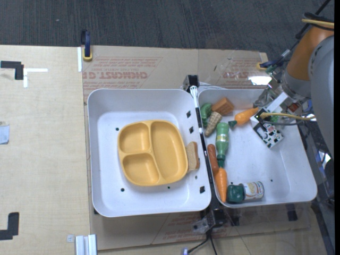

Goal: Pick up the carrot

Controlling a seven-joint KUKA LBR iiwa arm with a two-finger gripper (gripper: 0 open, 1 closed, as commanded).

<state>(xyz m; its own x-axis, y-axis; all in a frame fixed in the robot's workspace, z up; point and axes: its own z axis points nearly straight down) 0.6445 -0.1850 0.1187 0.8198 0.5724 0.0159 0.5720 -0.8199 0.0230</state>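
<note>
Orange carrot lay at the right bin's far end, its tip touching the gripper, whose grip state I cannot tell; judged not yet lifted, pickup outstanding.

In the right bin open white floor is found across the middle and right, from beside the end effector down toward the front wall. Its left side is crowded: a green bottle, a corn cob, a brown block, a sausage and an orange carrot are packed along the dividing wall, and a jar lies at the front. A second carrot is seen at the end effector. In the left bin the centre is taken up by a yellow plate, so only a bare margin is left round it
</note>
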